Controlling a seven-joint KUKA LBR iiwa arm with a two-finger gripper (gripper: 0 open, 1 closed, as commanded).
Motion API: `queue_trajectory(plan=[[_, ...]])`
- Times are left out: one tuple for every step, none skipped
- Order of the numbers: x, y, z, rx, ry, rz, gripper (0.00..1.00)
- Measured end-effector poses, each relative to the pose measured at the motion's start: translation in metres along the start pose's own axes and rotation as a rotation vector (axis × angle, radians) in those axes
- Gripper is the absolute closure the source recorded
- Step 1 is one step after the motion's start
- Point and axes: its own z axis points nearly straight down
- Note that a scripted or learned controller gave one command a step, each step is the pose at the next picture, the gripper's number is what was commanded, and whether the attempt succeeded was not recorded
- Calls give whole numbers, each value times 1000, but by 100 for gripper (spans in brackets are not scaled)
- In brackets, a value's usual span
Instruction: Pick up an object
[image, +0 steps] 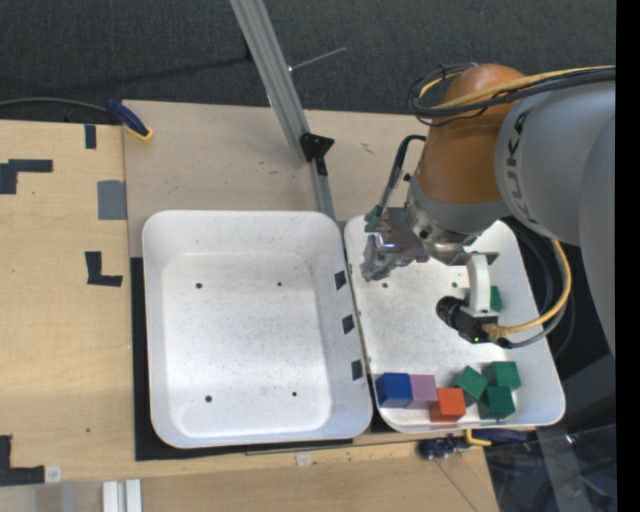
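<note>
My gripper (381, 258) hangs over the far left part of the right bin (400, 330), near the wall it shares with the left bin; nothing shows in it. Several small blocks lie bunched along the right bin's near edge: a blue block (395, 388), a pale purple block (424, 388), an orange block (450, 402) and three green blocks (497, 401). They sit well below the gripper in the view, apart from it. Another bit of green (495, 298) peeks out beside the white wrist fitting.
The left bin (160, 250) lies beside the right one. A slanted metal bar (285, 90) runs down to the bins' far junction. The grey arm with its orange band (470, 130) covers the right bin's far right. A blue and yellow tool (130, 118) lies far left.
</note>
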Motion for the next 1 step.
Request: queue_trajectory(plan=[[58, -24, -2, 0, 1, -3, 100]])
